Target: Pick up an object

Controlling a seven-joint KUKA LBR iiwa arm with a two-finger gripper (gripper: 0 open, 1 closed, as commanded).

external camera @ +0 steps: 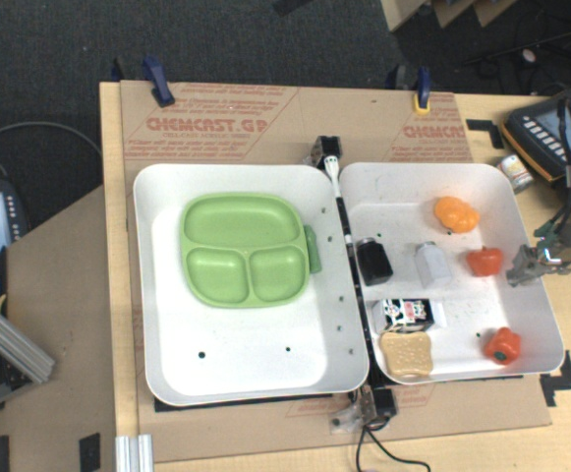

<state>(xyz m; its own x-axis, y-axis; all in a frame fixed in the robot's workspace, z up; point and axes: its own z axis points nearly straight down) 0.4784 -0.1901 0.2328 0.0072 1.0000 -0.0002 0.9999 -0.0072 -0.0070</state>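
Note:
The right bin (531,308) holds several loose objects. An orange lump (455,214) lies at the back, with a small red piece (485,261) in front of it. A red object with a green tip (502,346) sits near the front right corner. A black block (372,262), a pale grey piece (429,262), a black-and-white packet (408,313) and a toast-like slice (406,354) lie on the left side. My gripper (533,260) is low at the bin's right rim, just right of the small red piece, with nothing seen in it.
The left bin (167,342) carries a green divided plate (248,249). A black divider strip (345,254) runs between the bins. Cables and a dark device (545,141) crowd the bench's right edge, and clamps sit at the back.

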